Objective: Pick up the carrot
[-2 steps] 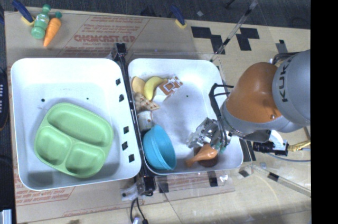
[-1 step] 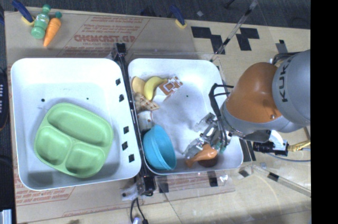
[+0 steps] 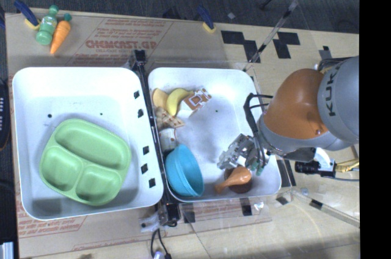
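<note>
Two orange things could be the carrot, and that is the first trouble. One is fat at one end and thin at the other, so I think it is the carrot. It lies at the lower right of the right bin, close to the bin's bottom wall. The pincer hangs just above it, very near. I cannot tell if the pincer is released or clenched, and I see nothing held in it. The far carrot has a green top. It lies on the worktop at the upper left of the frame, outside both bins, just beside a green bottle. If that one is meant, the arm is well apart from it and may grab the wrong thing. Down here, the carrot is smooth and round, so it may slip out or roll away when squeezed. The wall is close, so the pincer may bump it. A blue bowl sits to the left, and a pushed carrot may slide against it. The banana at the top of this bin is far enough away to be safe.
</note>
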Controlling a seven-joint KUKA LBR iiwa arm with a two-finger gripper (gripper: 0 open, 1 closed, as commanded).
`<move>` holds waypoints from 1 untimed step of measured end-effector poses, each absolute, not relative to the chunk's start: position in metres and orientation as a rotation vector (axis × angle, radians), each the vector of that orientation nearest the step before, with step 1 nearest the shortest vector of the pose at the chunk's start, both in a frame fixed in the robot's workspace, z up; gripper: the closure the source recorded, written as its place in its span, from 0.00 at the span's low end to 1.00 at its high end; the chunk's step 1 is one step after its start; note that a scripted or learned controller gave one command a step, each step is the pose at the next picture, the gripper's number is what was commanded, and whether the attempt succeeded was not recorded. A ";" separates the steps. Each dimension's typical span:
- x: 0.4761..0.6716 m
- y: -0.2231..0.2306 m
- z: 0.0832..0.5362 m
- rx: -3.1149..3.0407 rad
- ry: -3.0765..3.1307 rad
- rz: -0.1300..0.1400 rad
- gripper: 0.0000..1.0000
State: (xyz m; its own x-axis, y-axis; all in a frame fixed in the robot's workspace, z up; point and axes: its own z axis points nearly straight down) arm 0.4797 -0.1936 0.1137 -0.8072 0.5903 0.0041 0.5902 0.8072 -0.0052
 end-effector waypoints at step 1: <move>0.480 -0.194 0.114 -0.972 -2.981 0.007 0.00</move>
